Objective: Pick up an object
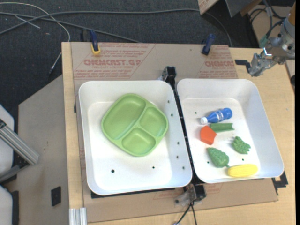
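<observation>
We see the gripper point(258, 64) up at the bench's far right edge, beyond the far right corner of the right bin point(262, 102), well apart from everything in it. It hangs over bare board, nothing between its fingers; whether they're apart or together, we cannot tell.

Down in the right bin, we've got the lot. A blue bottle point(218, 116) with a white cap lies toward the middle. Just beside it, on the near side, lies a green stick point(221, 126). An orange block point(207, 135) sits next to that stick, on the side toward the left bin. A green leafy piece point(241, 145) lies toward the bin's right wall, and another green piece point(218, 157) toward the near edge. A yellow corn cob point(242, 170) lies along the near wall.

Over in the left bin point(93, 163) rests a green divided plate point(135, 124), three compartments, around the middle.
</observation>
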`<state>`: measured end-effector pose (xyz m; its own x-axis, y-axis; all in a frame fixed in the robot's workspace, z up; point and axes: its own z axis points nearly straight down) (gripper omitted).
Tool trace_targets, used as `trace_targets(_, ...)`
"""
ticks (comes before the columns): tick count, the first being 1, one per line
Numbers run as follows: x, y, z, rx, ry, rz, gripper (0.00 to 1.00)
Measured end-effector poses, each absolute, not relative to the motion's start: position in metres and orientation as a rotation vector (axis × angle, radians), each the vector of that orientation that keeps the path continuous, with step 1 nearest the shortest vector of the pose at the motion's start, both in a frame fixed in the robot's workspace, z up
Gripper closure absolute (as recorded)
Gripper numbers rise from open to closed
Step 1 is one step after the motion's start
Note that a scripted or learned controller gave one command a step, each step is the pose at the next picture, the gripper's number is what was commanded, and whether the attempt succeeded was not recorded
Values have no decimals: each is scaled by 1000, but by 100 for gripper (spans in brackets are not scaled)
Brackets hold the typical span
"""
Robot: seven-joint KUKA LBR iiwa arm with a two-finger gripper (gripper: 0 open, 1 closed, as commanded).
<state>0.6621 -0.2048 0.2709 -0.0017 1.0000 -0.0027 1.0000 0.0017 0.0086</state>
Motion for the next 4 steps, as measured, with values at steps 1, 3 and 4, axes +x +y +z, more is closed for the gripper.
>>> trace_targets(1,638,-166,273,2219,2227,0,100)
trace_targets(3,591,-79,258,2221,2230,-2,100)
trace_targets(4,569,-32,240,2221,2231,-3,100)
